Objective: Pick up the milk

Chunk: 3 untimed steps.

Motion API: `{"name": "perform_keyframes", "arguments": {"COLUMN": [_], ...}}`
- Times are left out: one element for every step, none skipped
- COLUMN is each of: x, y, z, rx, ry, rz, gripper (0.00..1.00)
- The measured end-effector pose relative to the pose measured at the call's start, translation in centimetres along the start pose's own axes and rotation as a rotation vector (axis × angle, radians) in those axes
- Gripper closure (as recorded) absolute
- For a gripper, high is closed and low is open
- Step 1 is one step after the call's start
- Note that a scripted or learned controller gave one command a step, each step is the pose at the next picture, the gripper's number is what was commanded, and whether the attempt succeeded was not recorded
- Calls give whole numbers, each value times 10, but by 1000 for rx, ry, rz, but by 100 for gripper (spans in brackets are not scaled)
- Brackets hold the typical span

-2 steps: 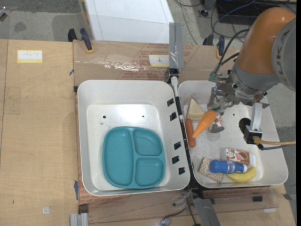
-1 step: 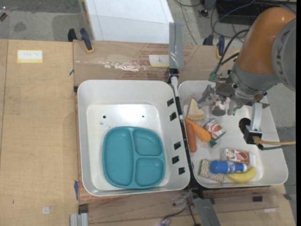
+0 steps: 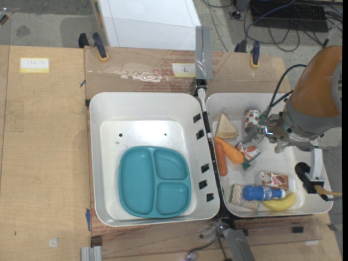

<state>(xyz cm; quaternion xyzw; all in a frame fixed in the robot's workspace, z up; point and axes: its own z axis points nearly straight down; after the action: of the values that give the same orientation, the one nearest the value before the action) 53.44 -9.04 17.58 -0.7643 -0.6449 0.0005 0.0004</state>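
Bench: light plywood [image 3: 43, 145], cardboard sheet [image 3: 141, 72] clamped on
Behind: white box [image 3: 147, 12]
Floor: grey, speckled [image 3: 43, 4], black cables [image 3: 283, 15]

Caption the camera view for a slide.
Arm's gripper low in the right bin among toy groceries; teal divided plate sits in the left bin.

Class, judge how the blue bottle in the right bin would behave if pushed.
The blue bottle lies on its side, so its round body may roll. The banana beside it would probably shift too. Its smooth surface looks slippery.
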Motion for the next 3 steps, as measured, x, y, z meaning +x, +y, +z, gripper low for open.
{"name": "perform_keyframes", "arguments": {"x": [-53, -51, -53], "y": [-35, -55, -56], "z": [83, 81, 72], "rx": [-5, -18, -15], "ry": [0, 0, 1], "rz": [47, 4, 11], "gripper": [0, 0, 100]}}
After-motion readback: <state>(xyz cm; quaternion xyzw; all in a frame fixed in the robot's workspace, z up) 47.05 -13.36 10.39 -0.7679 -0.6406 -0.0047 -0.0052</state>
